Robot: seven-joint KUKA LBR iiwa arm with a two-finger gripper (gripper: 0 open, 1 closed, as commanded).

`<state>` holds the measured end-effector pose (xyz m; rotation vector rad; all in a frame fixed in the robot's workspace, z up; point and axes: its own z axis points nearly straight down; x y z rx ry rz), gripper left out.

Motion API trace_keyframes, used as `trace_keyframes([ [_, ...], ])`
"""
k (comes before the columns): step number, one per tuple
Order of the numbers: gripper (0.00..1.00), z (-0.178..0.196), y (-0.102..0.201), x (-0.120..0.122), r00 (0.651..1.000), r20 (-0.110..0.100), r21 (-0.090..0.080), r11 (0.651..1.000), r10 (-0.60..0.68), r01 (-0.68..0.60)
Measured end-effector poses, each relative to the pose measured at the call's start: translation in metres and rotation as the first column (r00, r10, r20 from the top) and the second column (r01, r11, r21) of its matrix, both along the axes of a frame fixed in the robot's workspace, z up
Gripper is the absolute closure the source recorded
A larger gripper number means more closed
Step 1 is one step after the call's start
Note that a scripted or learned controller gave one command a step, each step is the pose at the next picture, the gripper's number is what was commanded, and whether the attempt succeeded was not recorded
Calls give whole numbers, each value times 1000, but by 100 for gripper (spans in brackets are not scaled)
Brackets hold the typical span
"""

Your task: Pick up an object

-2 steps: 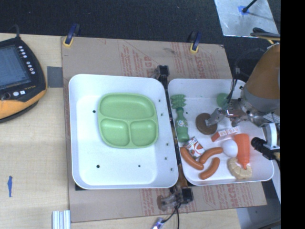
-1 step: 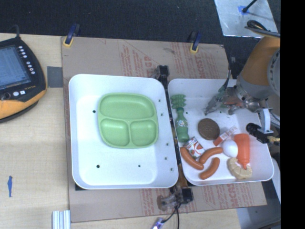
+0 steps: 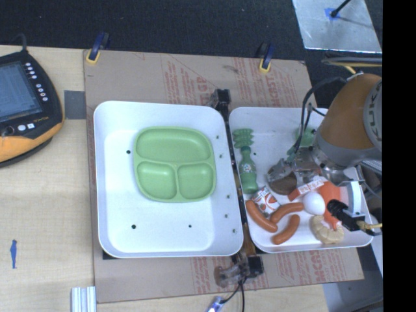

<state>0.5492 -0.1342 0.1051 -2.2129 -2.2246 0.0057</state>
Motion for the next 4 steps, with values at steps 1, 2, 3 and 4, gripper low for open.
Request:
trace_keyframes([
  [1,0,-11,30,38,1000,8,-7,1000,-1,1],
  [2,0,-14,19,4,1000,0,-1,1000,1,-1],
  [3,0,-13,24,41,1000,2,0,1000,-2,2],
  [4,0,46,-22,76,1000,4,0,1000,-3,3],
])
